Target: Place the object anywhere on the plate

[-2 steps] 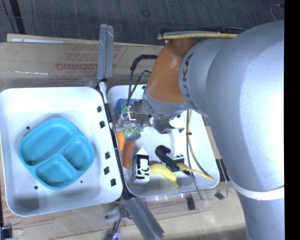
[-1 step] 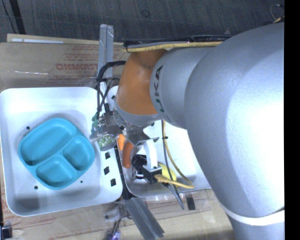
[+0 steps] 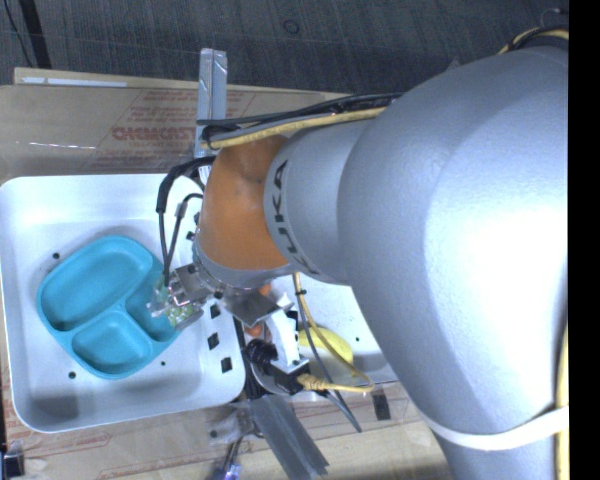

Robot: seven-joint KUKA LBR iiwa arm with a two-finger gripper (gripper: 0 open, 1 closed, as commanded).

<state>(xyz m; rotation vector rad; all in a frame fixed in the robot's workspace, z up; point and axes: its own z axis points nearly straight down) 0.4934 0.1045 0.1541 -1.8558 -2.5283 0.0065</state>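
A light blue plate (image 3: 98, 303) with two compartments lies in the left white bin (image 3: 40, 218). My gripper (image 3: 177, 305) hangs at the plate's right rim, below the orange band (image 3: 240, 218) of the wrist. Cables and the wrist crowd the gripper's tip, and I cannot make out anything held there. A yellow object (image 3: 328, 348) lies in the right bin, partly hidden under the arm, to the right of the gripper.
The grey arm (image 3: 430, 218) covers most of the right bin. A small red-orange thing (image 3: 259, 352) peeks out near the divider between the bins. Brown cardboard (image 3: 100, 118) lines the bench behind the bins.
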